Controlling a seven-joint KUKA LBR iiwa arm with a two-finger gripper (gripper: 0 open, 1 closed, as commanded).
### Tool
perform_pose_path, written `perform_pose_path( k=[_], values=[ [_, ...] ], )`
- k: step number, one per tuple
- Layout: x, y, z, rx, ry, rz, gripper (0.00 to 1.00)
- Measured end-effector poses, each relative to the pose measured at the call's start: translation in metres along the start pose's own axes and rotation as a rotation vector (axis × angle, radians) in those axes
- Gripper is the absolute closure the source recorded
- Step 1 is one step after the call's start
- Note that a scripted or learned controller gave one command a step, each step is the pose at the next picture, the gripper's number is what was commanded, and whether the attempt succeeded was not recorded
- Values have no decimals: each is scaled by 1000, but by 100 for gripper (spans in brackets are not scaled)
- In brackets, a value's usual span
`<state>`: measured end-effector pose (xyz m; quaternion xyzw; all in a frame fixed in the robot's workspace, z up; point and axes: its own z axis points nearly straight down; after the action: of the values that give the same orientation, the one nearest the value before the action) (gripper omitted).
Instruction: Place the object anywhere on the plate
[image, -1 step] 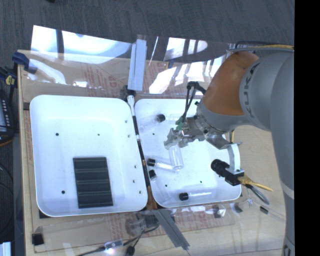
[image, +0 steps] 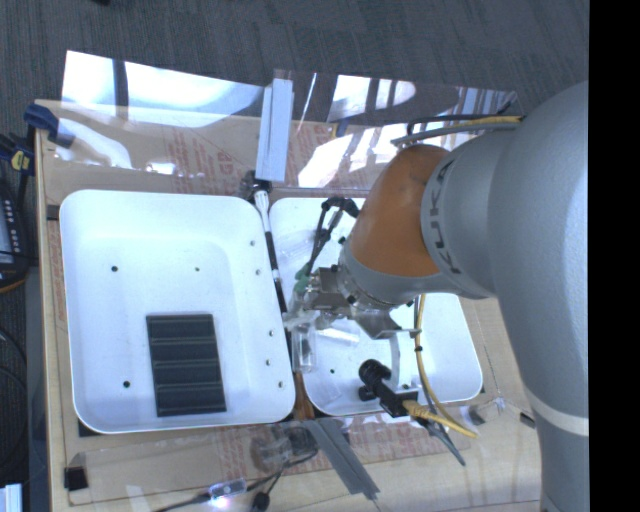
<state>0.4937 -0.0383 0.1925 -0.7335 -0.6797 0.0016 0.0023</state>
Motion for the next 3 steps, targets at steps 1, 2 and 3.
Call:
perform_pose_path(
  k=[1,2,3],
  values=[
    [72,-23,2,-1,2,353,100],
    [174,-32,23,1,-1,419,100],
    [173,-32,22,1,-1,420,0]
  ],
)
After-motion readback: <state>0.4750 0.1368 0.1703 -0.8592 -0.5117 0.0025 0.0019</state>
